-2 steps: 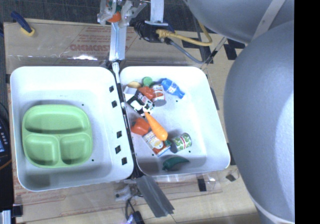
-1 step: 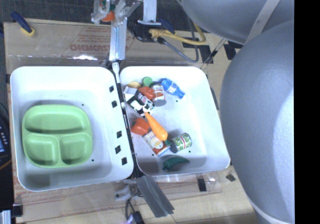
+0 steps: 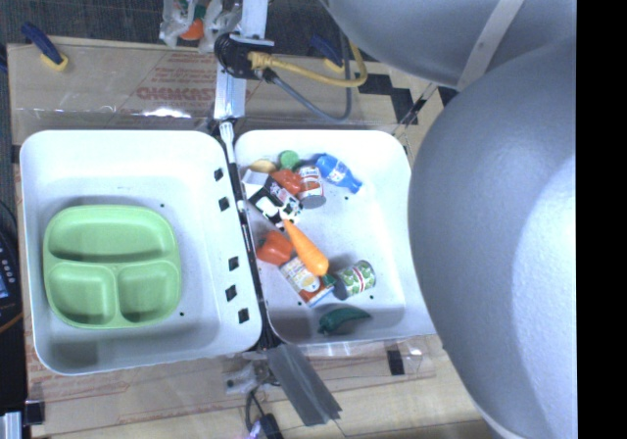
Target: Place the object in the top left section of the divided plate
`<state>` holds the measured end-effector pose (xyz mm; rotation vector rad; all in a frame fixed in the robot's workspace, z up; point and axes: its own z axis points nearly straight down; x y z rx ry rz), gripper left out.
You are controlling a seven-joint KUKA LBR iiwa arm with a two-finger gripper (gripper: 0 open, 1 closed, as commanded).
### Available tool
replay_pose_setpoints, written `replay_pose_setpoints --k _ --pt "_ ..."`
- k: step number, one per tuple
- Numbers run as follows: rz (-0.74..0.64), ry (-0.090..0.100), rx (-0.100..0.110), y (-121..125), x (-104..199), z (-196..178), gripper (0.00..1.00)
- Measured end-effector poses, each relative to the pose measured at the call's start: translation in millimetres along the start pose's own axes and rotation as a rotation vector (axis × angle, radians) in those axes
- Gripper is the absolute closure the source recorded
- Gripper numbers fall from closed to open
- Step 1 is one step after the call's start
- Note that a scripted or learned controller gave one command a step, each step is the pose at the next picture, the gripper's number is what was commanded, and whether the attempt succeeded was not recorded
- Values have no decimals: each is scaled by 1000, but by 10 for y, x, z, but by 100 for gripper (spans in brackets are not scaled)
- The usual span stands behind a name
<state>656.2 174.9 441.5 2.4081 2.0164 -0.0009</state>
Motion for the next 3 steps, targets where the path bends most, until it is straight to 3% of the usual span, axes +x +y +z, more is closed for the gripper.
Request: replay_pose_setpoints --k 2,3 --pt "-168 2 -2 -72 417 -4 100" --pt "-316 0 5 -93 446 300 100"
